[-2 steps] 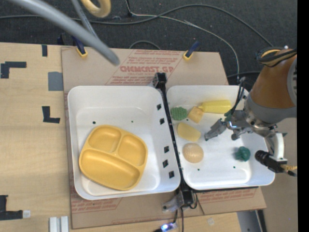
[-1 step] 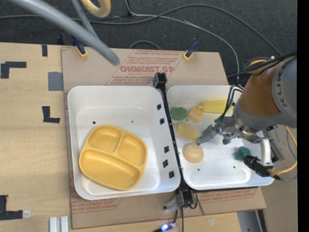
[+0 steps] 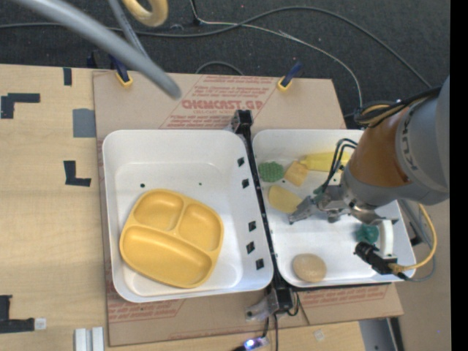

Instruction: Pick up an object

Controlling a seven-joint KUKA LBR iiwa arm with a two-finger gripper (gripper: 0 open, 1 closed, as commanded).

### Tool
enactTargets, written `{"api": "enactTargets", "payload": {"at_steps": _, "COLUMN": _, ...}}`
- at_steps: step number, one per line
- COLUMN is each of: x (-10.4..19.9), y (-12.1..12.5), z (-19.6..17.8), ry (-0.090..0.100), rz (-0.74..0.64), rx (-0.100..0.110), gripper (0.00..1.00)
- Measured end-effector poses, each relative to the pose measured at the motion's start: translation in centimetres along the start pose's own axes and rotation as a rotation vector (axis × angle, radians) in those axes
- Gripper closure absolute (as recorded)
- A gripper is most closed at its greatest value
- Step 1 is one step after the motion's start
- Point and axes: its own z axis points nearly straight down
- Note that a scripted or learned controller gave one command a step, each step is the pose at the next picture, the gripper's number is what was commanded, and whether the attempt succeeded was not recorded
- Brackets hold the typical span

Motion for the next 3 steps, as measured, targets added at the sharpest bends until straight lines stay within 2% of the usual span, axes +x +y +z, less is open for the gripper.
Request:
{"api": "enactTargets", "payload": {"at_steps": 1, "x": -0.1, "y": -0.2, "z": -1.0, "ry": -0.003, "rz": -0.002, "rx": 0.004, "gripper": 1.0}}
{"api": "enactTargets", "payload": {"at_steps": 3, "x": 0.1, "y": 0.7, "z": -9.8, "ry": 0.0, "rz": -0.003, "rx": 0.008, "gripper": 1.0}}
